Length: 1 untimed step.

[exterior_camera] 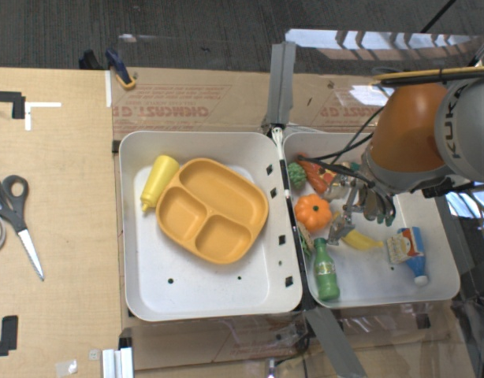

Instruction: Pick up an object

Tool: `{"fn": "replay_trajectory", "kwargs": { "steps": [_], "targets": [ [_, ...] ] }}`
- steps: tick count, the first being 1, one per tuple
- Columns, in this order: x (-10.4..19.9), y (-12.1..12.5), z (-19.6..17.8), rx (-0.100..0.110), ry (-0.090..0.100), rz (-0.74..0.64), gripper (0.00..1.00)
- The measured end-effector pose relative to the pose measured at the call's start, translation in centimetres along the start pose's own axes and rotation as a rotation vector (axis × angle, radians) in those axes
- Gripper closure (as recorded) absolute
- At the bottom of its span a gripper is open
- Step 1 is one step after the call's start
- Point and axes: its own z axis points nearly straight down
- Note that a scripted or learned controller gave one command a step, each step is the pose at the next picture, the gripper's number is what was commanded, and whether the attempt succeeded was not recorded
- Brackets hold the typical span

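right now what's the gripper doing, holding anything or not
gripper: low in the right bin, beside the small pumpkin and above the banana; whether it is open or shut cannot be told, and no object is visibly in its grasp.

The arm (463, 124) is finished in grey, with "KUKA" lettering partly seen on its casing. A rounded orange band (411, 128) is fitted above the wrist. Black cables are routed to the metallic gripper (360, 211).

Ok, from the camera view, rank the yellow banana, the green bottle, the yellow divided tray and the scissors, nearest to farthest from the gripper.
1. Yellow banana, right bin, just below the gripper.
2. Green bottle, right bin's lower left.
3. Yellow divided tray, left bin.
4. Scissors, far-left bench.
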Motion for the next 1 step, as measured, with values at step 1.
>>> {"fn": "replay_trajectory", "kwargs": {
  "steps": [1],
  "targets": [
    [3.03, -0.59, 0.05, 0.0, 0.001, 0.141, 0.0]
  ]
}}
